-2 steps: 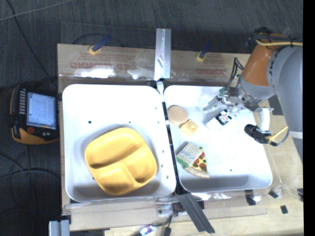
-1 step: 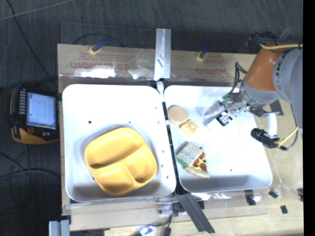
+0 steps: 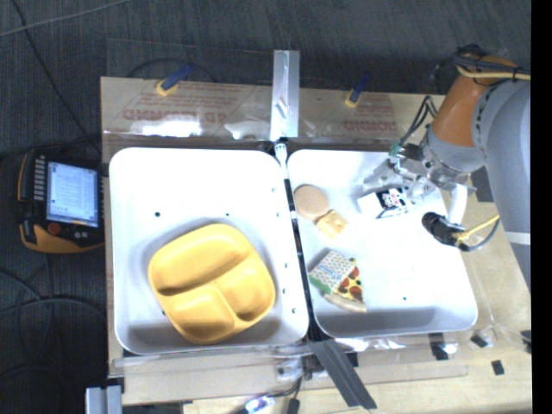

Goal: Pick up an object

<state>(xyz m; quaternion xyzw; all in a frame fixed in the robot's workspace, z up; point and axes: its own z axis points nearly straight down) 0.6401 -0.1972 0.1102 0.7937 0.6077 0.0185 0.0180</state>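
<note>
Two white bins (image 3: 129, 231) on table; gripper (image 3: 392, 192) over right bin (near round cookie (image 3: 310, 198)), fingers' state impossible to tell.

Yellow tray (image 3: 211, 280) in L bin; round puck (image 3: 310, 198), block (image 3: 331, 222), pizza toy (image 3: 338, 279) in R bin.

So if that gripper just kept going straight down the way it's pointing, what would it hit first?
Probably the bare white floor of the right bin. The gripper hangs over its upper right part, and the nearest item, a round tan disc, lies off to its left. Depth is hard to judge.
</note>
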